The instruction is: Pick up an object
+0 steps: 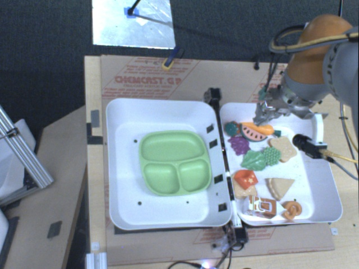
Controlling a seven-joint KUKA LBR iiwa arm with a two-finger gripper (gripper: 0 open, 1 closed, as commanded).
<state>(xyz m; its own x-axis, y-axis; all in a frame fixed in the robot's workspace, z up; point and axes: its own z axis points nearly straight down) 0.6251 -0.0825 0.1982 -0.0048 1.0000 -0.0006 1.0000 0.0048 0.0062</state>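
My hand (pixel 263 114) hangs over the right bin (pixel 325 200), at about twelve o'clock in it, just above the watermelon slice (pixel 257 131); whether it is released or clenched I cannot tell. To do this well, I judge I should descend straight onto the slice and close across its narrow width, since the purple grapes (pixel 239 145) and a teal piece (pixel 231 129) lie close at its nine o'clock. The same bin holds a green leafy piece (pixel 260 159), bread slice (pixel 282 148) and pretzel (pixel 291 209). The left bin (pixel 123 206) carries a green divided plate (pixel 172 162).
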